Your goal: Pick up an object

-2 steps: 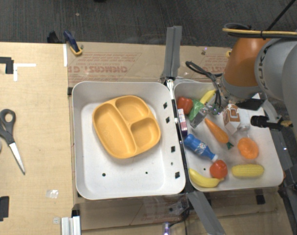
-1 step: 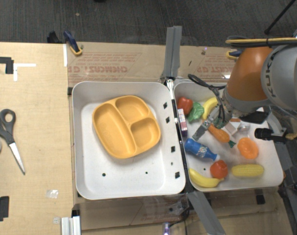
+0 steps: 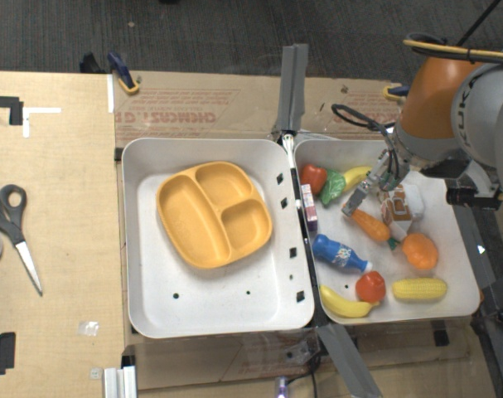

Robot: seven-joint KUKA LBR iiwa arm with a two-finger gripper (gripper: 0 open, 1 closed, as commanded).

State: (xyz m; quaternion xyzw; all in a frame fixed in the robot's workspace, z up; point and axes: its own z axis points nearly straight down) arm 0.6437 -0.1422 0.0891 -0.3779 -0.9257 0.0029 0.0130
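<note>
The right bin [image 3: 462, 247] holds several toy foods. My gripper [image 3: 374, 202] hangs over its upper middle and looks open, with one grey finger [image 3: 355, 202] slanting down to the left. An orange carrot [image 3: 372, 225] lies just below the fingertips, not held. A small white and brown item [image 3: 398, 206] sits right beside the gripper. Near it are a red pepper [image 3: 314, 177], a green piece [image 3: 334, 187], a yellow piece [image 3: 357, 174] and an orange fruit [image 3: 420, 251].
Lower in the right bin lie a blue bottle [image 3: 340, 254], a tomato [image 3: 370, 287], a banana [image 3: 344, 303] and a corn cob [image 3: 418, 288]. A yellow divided plate [image 3: 215, 214] sits in the left bin [image 3: 143, 305]. Scissors [image 3: 15, 230] lie on the bench at the left.
</note>
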